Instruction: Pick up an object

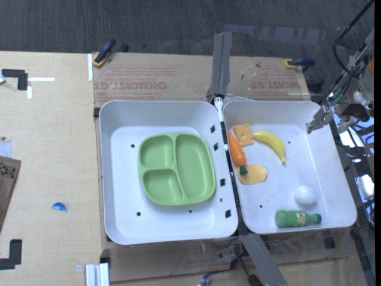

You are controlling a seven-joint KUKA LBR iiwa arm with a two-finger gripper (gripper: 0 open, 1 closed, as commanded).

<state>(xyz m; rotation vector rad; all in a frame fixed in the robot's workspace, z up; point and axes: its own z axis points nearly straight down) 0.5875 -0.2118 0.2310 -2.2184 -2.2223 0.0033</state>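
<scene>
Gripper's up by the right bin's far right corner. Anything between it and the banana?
Nothing visible. The gripper sits at the right bin's upper right rim, and bare bin floor lies between it and the banana. The carrot and cracker lie on the banana's far side.

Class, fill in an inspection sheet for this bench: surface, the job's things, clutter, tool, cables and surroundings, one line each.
Surface: two white bins side by side, left bin and right bin, on a wooden bench.
Job's things: in the right bin, a banana, carrot, green bottle lying on its side, white ball, tan cracker and a flat tan piece.
Clutter: green divided plate in the left bin; small blue item on the bench.
Tool: tool at the right bin's far right rim, apart from every item.
Cables: dark cables at upper right.
Surroundings: cardboard behind the bins, blue clamps.
</scene>
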